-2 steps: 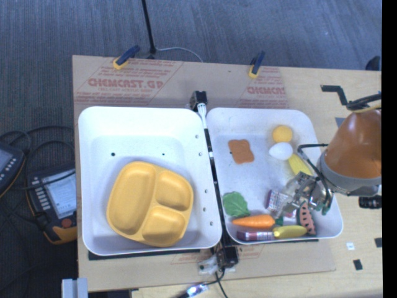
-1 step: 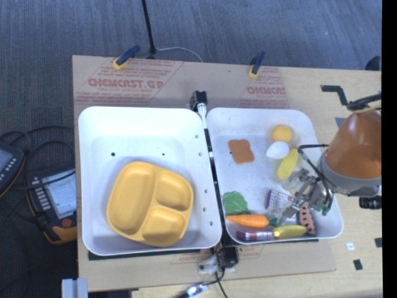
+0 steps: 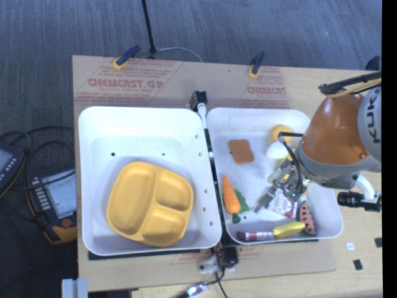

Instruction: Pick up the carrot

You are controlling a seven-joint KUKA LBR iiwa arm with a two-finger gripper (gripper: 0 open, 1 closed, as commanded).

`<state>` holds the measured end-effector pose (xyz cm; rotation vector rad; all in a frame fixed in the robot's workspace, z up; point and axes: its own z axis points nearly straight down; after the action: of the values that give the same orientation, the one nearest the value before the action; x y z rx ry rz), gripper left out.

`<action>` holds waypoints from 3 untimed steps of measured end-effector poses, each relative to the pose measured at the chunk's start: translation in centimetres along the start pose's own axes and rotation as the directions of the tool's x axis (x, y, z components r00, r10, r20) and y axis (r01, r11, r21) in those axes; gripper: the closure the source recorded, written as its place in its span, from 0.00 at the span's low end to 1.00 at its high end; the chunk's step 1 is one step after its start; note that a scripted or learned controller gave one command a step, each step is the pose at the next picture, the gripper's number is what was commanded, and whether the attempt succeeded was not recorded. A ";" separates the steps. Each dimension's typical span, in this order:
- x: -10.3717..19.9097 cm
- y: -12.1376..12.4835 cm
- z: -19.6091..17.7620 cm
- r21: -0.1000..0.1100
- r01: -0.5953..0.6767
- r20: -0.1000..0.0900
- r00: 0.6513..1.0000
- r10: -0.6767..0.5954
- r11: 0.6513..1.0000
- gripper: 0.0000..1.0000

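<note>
Grey ribbed floor beneath a cardboard-topped bench carrying two shallow white bins side by side. Left bin: one yellow three-compartment tray, lying toward the near side. Right bin: carrot lying at the left wall, orange body pointing far, green top at the near end, just right of the divider between the bins. Brown flat piece farther in, apart from the carrot. Yellow item and white egg-shaped item at the far right, partly covered by the arm. Near edge: yellow banana-shaped item, dark red marker-like stick, watermelon slice, and a crumpled red-and-white packet. Gripper hanging over the middle-right of the right bin, above the packet, well to the right of the carrot, not touching it. Finger state: cannot tell from this view. Two blue-and-yellow clamps on the far bench edge.
</note>
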<state>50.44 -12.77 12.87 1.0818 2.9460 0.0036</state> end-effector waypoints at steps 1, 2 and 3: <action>-7.5 0.5 -0.7 0.002 -0.118 0.004 0.993 0.118 0.993 0.00; -14.8 5.3 3.9 0.002 -0.046 0.006 0.999 0.046 0.999 0.00; -9.0 9.0 -0.1 -0.001 -0.187 0.002 0.982 0.187 0.982 0.00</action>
<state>63.07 -11.75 13.04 1.3524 2.8297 0.0039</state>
